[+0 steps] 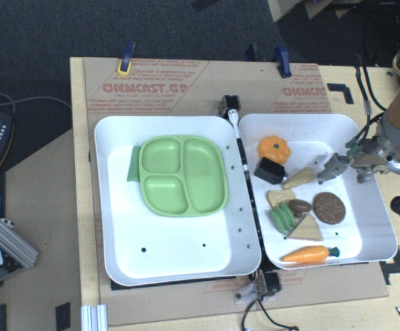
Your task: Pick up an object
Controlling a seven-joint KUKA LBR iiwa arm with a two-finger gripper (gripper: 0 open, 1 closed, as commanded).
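1. The hand [332,167] hangs over the right bin [376,216], fingers spread apart with nothing between them; no object has been lifted, so the whole pick is left.
2. The arm reaches in low from the right, wrist tipped toward the bin's middle.
3. Just beside the fingertips lies a pale wedge [298,179]; a black block [270,170], orange pumpkin [274,147], brown disc [329,207] and carrot [308,254] lie farther off.

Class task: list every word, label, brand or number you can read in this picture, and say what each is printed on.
"CHEMCAST G P": red print on the brown board under the bins, left of the far edge.
"CHEMCAS...": the same print repeated on the right, cut off by the right bin.
Smaller red lines around both are too blurred to read.
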